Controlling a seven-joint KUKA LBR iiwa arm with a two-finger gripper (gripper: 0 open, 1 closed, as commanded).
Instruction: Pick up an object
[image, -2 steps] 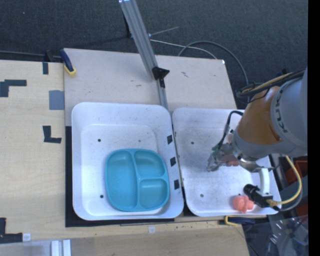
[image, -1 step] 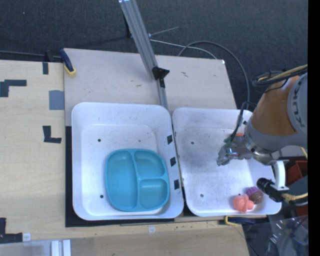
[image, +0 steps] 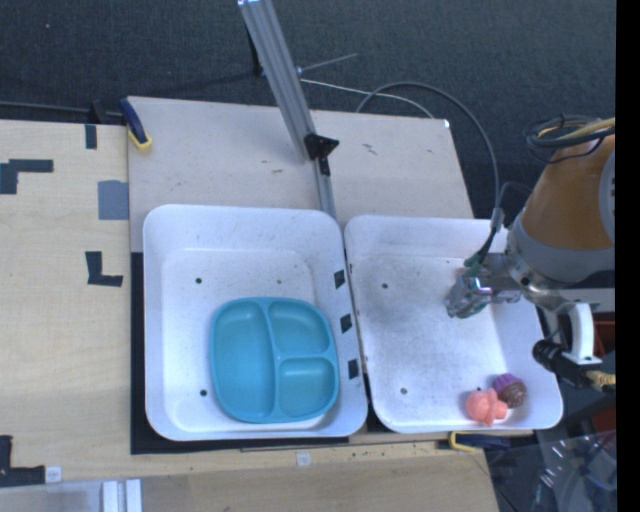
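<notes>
Lying in the right shallow white bin's (image: 420, 330) near corner, a small pink lumpy toy (image: 484, 405) touches a small dark purple object (image: 509, 389). Farther back the metal two-finger gripper (image: 465, 298) hangs over that bin, apart from both; whether it is open cannot be told. A light blue divided plastic plate (image: 272, 358) rests in the left white bin (image: 180, 290).

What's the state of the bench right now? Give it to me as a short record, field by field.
left bin: holds a blue divided plate
right bin: pink toy and small purple-brown object, touching, in the near right corner
gripper: over the right bin's right side, apart from both objects, nothing seen between its fingers
arm: grey with orange band, reaching in from the right
</notes>
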